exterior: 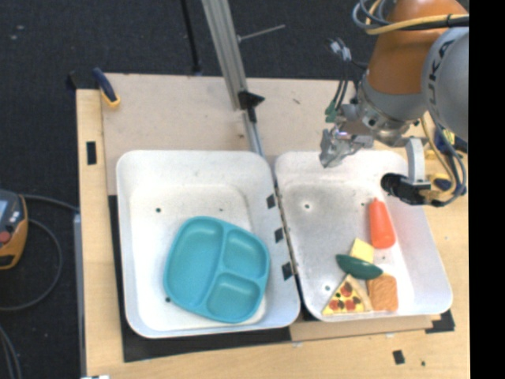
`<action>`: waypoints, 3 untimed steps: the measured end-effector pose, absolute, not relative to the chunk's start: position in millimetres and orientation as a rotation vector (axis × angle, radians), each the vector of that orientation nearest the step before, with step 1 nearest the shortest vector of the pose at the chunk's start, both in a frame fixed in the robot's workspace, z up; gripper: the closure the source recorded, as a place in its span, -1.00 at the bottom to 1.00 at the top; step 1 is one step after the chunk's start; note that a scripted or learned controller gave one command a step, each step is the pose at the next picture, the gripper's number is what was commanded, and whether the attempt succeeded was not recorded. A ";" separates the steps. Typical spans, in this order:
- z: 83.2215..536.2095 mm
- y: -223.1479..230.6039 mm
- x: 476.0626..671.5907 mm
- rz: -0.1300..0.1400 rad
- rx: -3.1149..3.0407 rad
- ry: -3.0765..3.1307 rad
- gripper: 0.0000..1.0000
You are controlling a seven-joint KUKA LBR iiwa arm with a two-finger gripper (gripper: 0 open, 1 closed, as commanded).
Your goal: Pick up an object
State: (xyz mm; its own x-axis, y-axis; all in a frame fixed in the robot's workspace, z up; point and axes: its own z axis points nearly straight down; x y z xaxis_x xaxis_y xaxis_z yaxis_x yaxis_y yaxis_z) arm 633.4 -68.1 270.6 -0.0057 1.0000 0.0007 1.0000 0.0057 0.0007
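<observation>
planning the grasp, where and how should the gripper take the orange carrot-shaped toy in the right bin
Grip the orange carrot-shaped toy across its middle, coming straight down. It lies flat and lengthwise with bare white bin floor on its left, so fingers closing across its narrow width should fit.

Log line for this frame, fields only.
end effector: above right bin's far edge | toy carrot, pizza slice: in right bin | teal divided tray: in left bin
</observation>
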 end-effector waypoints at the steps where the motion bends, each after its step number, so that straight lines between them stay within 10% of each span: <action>1: 257.0 -15.8 611.3 0.000 -2.213 -2.228 1.00; 3: 258.4 70.6 564.2 -0.001 -2.213 -2.229 1.00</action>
